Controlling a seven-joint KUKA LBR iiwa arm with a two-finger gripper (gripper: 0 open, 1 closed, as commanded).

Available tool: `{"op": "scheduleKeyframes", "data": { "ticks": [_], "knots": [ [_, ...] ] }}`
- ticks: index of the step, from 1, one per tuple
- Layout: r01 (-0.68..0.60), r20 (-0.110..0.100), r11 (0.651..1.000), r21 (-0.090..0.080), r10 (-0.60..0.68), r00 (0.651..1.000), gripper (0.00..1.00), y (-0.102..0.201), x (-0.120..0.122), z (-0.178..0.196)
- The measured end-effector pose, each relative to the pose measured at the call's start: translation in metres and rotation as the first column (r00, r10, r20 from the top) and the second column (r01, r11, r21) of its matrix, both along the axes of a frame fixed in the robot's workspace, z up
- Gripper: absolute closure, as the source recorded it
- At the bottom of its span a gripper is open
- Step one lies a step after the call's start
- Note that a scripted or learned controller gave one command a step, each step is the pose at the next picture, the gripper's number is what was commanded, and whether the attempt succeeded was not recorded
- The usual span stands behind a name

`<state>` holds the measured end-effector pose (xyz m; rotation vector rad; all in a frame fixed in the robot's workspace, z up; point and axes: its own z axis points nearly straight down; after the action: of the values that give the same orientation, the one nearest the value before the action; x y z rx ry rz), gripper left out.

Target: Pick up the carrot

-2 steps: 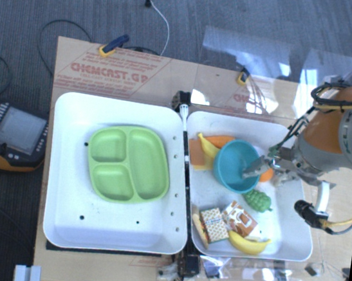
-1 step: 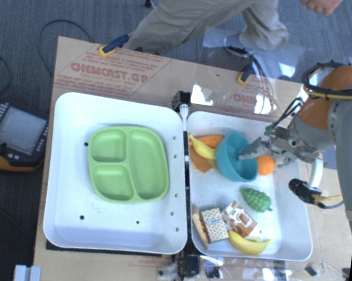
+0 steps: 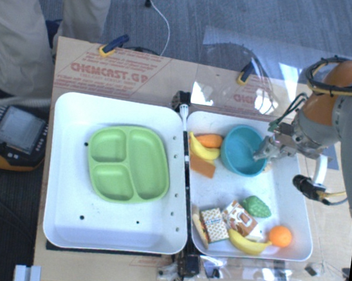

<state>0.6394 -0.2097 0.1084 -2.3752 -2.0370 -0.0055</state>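
Gripper (image 3: 267, 151) sits at right rim of round teal plastic bowl (image 3: 244, 151) in right white bin (image 3: 298, 244); finger spread can't be made out. Small orange carrot (image 3: 210, 140) lies left of bowl, touching yellow banana (image 3: 202, 150), long axis roughly left-right. Next move: shift left across bowl.

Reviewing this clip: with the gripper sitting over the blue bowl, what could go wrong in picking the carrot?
The gripper hangs at the blue bowl, so a descent here would likely strike the bowl.

What looks like the carrot lies against a banana and an orange wedge, tight to the right bin's wall; a grasp may catch a neighbour.
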Motion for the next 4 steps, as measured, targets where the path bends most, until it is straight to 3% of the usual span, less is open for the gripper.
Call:
{"op": "scheduleKeyframes", "data": {
  "ticks": [1, 2, 3, 4],
  "knots": [
    [0.098, 0.010, 0.995, -0.019, -0.098, 0.995, 1.00, 0.096, -0.020, 0.040],
    [0.117, 0.014, 0.993, -0.021, -0.117, 0.993, 1.00, 0.013, 0.000, 0.145],
    [0.115, 0.004, 0.993, -0.017, -0.115, 0.993, 0.00, 0.016, -0.001, 0.140],
    [0.097, -0.009, 0.995, -0.011, -0.098, 0.995, 0.00, 0.065, -0.082, 0.054]
  ]
}}
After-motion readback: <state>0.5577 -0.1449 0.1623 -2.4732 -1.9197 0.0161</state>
